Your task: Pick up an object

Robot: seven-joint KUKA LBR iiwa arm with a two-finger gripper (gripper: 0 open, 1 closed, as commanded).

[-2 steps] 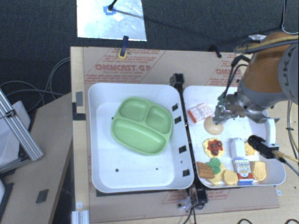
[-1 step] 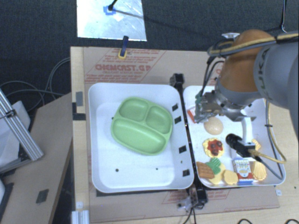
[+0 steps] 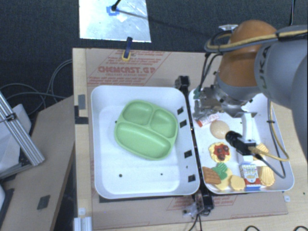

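Whether the gripper point(image 3: 205, 110) is open or closed I cannot tell from where I stand, and nothing shows clamped in it. It hangs over the upper left part of the right bin point(image 3: 284, 177), close to the divider between the two bins. Just below it lies one small red and white packet point(image 3: 205, 121), and just to the lower right of that sits one beige egg-shaped piece point(image 3: 220, 128). Farther down the frame comes one yellow round with a red topping point(image 3: 220, 151). The rest of the pickable things crowd along the bin's lower edge: one small green piece point(image 3: 222, 168), one brown biscuit-like piece point(image 3: 210, 175) beside it, one pale yellow disc point(image 3: 237, 182), one little white carton with blue and red print point(image 3: 249, 173), and one ridged yellow piece point(image 3: 266, 176) at the lower right. That makes eight loose things I can count there, though some overlap. The grey arm point(image 3: 284, 66) comes in from the upper right and covers the bin's top corner. The left bin point(image 3: 103, 177), at the middle of the frame, holds a single green plate point(image 3: 147, 129) with three compartments, lying tilted. Both bins rest on one cardboard sheet point(image 3: 125, 69) with red lettering, and one shiny square panel point(image 3: 114, 13) lies at the upper left.
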